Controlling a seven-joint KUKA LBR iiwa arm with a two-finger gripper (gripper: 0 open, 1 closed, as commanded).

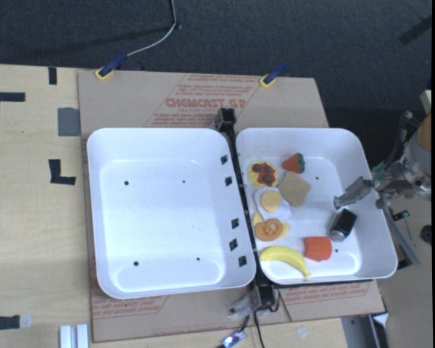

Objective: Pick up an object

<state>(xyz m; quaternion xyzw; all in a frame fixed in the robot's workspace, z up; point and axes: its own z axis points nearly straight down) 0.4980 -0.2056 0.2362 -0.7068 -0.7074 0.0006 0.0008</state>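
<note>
The arm comes in low from the right, its wrist over the right bin's (348,142) right rim. The claw (346,198) reaches left into that bin, just above a black cylinder (341,225); whether it is wide or narrow I cannot tell from here.

The objects crowd the right bin's left half: a pizza slice (264,172), a strawberry (293,162), a brown square (295,189), an egg (270,201), a pretzel (270,229), then a banana (284,259) and an orange block (318,248) along the near wall. Bare floor lies at the bin's far right corner. The left bin (159,209) offers open white floor. Both bins sit on cardboard (196,100) on the desk (29,216).
</note>
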